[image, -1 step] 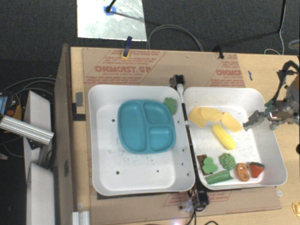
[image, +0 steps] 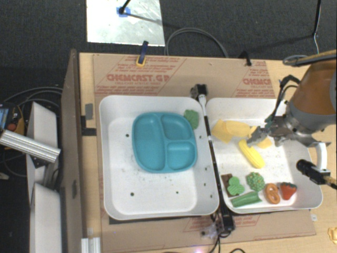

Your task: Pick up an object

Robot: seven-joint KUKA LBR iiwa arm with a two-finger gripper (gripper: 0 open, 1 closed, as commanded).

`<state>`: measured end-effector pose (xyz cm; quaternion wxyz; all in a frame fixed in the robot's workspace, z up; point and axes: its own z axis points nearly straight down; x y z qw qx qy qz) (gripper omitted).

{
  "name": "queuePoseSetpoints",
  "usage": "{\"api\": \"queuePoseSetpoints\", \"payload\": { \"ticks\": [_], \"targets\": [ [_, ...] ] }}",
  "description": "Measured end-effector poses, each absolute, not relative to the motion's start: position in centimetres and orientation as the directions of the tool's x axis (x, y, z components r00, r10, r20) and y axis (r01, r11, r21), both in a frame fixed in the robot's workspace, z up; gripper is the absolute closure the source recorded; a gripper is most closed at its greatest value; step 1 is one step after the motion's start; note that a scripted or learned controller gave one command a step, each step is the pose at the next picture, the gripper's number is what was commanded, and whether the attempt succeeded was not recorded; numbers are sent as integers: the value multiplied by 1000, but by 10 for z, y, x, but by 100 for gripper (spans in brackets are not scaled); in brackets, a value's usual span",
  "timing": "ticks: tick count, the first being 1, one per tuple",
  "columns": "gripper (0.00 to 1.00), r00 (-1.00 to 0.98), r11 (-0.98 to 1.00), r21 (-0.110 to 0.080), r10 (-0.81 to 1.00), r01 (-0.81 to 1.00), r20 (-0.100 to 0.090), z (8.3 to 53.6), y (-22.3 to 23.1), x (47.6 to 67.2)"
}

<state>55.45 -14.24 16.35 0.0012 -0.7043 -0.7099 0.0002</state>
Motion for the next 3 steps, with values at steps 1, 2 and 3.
{"api": "queuePoseSetpoints", "payload": {
  "ticks": [1, 2, 3],
  "targets": [
    [0, -1, 1, -2, 1000, 1000, 0, 80, -154, 569],
    [100, -2, 2, 4, 1000, 1000, -1, 95, -154, 570],
    [100, -16, 16, 12, 1000, 1000, 4, 190, -48, 586]
  ]
}}
